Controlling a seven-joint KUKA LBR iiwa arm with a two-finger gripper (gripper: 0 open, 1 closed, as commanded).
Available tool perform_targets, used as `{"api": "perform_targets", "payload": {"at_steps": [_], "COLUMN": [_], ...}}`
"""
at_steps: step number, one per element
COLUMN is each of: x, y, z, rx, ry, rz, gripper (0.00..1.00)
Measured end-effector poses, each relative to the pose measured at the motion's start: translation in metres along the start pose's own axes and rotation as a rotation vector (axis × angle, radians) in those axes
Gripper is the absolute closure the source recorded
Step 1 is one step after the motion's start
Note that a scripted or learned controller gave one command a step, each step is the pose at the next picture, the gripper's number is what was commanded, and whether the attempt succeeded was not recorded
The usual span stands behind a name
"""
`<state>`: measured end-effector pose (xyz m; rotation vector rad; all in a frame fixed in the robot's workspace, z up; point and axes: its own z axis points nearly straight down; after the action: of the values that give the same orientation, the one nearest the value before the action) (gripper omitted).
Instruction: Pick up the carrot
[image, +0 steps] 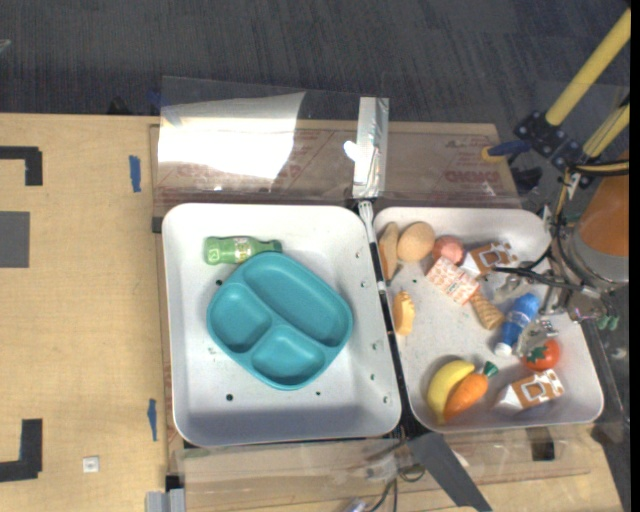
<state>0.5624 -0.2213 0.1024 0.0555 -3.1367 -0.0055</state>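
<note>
The carrot (468, 392), orange with a green top, lies near the front of the right bin (440, 330). It leans against a yellow fruit (446, 381) on its left. My gripper (548, 305) hangs over the right side of this bin, above a blue bottle (518, 318) and a tomato (544, 353). It is behind and to the right of the carrot, well apart from it. The arm's orange band (610, 228) sits at the bin's right rim.
The right bin also holds a small carton (538, 388), a tan egg-shaped item (415, 240), a pink snack packet (452, 280) and several other toy foods. The left bin (190, 380) holds a teal divided plate (280, 318) and a green bottle (238, 249).
</note>
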Motion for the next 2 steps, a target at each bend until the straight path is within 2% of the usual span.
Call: {"api": "perform_targets", "payload": {"at_steps": [1, 2], "x": [0.043, 0.067], "y": [0.077, 0.132], "z": [0.014, 0.014], "rx": [0.003, 0.007], "ry": [-0.011, -0.016], "rz": [-0.161, -0.281], "gripper": [0.0, 0.0]}}
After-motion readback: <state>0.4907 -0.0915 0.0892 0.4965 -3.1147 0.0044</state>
